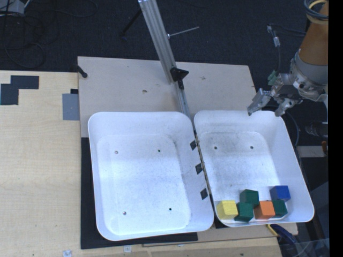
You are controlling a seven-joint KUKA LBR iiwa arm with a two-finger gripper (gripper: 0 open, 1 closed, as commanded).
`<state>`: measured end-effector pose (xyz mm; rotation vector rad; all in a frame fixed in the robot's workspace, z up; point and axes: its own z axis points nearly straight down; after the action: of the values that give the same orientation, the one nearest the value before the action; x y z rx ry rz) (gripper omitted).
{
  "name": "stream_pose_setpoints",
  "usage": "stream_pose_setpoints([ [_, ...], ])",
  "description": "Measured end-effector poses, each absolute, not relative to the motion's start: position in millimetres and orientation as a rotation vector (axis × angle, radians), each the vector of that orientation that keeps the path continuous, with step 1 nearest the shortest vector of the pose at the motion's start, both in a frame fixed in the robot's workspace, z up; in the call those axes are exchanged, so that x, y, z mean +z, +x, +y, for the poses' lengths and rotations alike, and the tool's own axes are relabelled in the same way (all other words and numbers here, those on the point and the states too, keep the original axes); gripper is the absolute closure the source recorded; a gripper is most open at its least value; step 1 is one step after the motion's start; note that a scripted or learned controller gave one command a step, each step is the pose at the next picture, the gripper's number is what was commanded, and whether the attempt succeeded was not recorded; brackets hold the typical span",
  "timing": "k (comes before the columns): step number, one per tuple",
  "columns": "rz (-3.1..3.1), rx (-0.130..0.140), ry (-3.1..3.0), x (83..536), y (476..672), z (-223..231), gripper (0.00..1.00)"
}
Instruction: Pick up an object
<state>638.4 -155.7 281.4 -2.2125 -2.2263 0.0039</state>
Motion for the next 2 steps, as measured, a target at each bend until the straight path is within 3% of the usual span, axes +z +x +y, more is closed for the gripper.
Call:
stream_pose_setpoints([
  [2,-2.227,0.004,-2.211,281.4,638.4,-155.4,0.00],
])
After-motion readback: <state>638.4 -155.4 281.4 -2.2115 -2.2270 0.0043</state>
